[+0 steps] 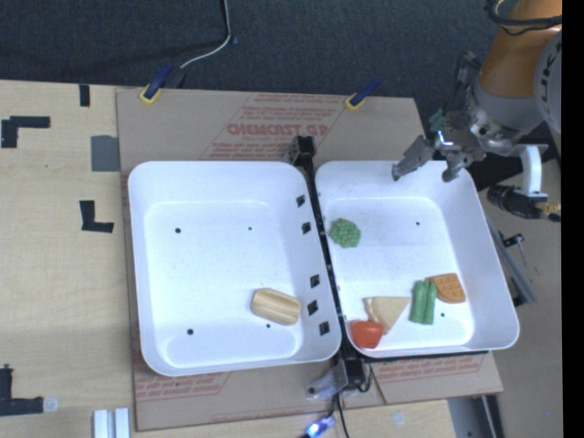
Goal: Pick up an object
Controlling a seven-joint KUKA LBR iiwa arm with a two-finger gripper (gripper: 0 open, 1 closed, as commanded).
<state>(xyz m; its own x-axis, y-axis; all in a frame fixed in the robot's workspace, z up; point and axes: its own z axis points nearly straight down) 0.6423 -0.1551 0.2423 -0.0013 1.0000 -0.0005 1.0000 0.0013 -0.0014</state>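
- Near edge of the right white plastic bin (488,245): red rounded piece (367,334), pale yellow wedge (387,310), green upright stick-shaped piece (422,301) and orange ridged slice (448,287), clustered close together.
- Mid-bin: green bumpy broccoli-like piece (344,233), alone, beside the divider.
- Left white bin (146,245): tan bread-roll-shaped piece (276,306).
- Far rim: two-finger gripper (429,161), fingers apart, nothing between them.
- Broccoli piece lies nearer the camera and left of the gripper; isolated, likely the easiest target.
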